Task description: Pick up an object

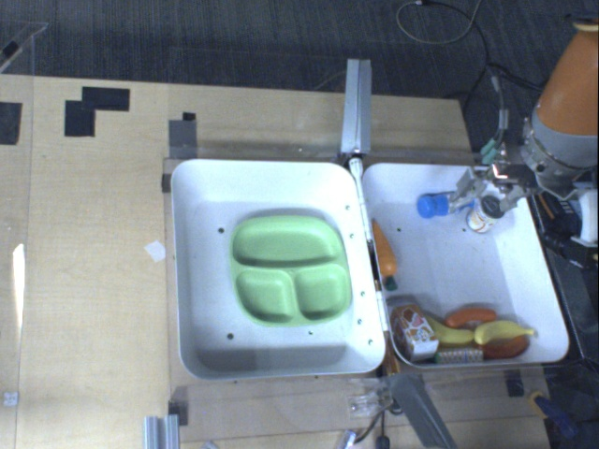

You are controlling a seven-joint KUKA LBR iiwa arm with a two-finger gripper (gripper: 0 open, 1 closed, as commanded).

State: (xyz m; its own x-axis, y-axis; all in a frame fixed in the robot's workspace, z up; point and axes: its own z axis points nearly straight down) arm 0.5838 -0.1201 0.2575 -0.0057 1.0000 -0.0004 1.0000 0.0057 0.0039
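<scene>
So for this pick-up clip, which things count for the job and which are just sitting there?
Job: gripper; blue object beside it; carrot, banana, tomato, packet in the right bin.
Lying about: green tray in the left bin; cable.

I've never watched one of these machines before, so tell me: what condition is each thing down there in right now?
Green tray: lying flat in the left bin.
Blue object: on the right bin floor, beside the end effector.
Carrot: lying along the right bin's left wall.
Banana: lying in the near-corner pile.
End effector: low over the right bin's far side.
</scene>
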